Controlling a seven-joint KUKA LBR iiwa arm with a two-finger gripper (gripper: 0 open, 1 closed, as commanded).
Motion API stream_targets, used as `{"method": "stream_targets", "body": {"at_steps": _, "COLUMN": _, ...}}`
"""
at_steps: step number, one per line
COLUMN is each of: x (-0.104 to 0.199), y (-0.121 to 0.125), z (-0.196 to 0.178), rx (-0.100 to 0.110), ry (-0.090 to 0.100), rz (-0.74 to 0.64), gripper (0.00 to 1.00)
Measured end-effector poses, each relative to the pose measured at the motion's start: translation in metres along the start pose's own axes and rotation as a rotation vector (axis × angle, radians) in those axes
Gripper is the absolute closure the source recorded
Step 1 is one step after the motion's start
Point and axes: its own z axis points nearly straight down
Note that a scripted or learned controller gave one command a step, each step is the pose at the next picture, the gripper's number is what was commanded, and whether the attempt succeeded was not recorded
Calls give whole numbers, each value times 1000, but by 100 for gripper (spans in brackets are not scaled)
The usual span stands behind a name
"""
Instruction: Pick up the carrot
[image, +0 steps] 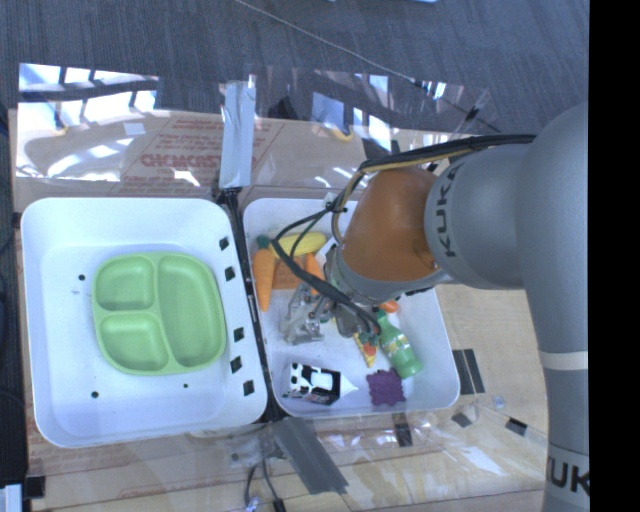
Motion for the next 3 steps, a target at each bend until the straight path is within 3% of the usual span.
{"method": "stream_targets", "body": {"at_steps": 1, "x": -48, "y": -28, "z": -2, "rx": 2, "ry": -4, "rz": -3, "gripper": 0}}
{"method": "stream_targets", "body": {"at_steps": 2, "x": -68, "y": -11, "z": -2, "rx": 1, "ry": -5, "rz": 177, "gripper": 0}}
{"method": "stream_targets", "body": {"at_steps": 3, "x": -70, "y": -9, "z": -13, "rx": 1, "ry": -9, "rz": 168, "gripper": 100}}
